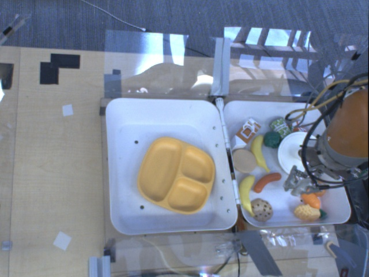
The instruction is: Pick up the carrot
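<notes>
Lying beneath the gripper (298, 182), the carrot (311, 200) looks orange (green-tipped); finger spread can't be told.

Yellow tray (176, 175) in left bin (124, 154); bananas (259, 152), sausage (267, 182) right.

Yellow tray (176, 174) in white bin (124, 154), w/ orange carrot (312, 200) & speckled brown cookie (261, 209) right of it.

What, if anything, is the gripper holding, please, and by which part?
Cannot be told: the gripper sits low in the right bin, just beside the carrot.
</notes>
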Controlling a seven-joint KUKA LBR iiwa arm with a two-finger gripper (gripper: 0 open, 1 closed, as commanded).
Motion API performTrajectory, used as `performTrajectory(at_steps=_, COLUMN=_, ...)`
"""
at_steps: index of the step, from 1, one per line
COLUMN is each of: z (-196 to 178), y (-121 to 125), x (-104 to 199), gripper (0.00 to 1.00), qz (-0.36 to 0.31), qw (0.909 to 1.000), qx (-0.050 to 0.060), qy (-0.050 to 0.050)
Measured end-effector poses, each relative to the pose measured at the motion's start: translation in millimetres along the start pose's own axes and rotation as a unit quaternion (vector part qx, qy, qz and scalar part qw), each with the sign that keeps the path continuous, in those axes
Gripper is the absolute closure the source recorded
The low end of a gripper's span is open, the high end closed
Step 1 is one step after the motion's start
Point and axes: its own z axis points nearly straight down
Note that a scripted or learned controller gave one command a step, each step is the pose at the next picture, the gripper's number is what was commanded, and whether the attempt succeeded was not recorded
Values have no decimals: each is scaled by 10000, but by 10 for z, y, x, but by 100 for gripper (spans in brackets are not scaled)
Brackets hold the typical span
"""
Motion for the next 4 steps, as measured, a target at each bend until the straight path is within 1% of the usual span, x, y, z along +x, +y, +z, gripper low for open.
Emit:
performTrajectory(at_steps=1, z=-128, y=71, x=126, gripper=100, qz=382, qw=9993, qx=-14, qy=0)
performTrajectory(at_steps=2, z=-94, y=229, x=-364, gripper=100, qz=870, qw=9962, qx=-24, qy=-4)
performTrajectory(at_steps=3, z=-223, y=-147, x=-187, gripper=100, qz=230, qw=9997, qx=-6, qy=-1)
performTrajectory(at_steps=4, z=19, y=-358, x=233, gripper=100, qz=-1988, qw=9800, qx=-27, qy=-2)
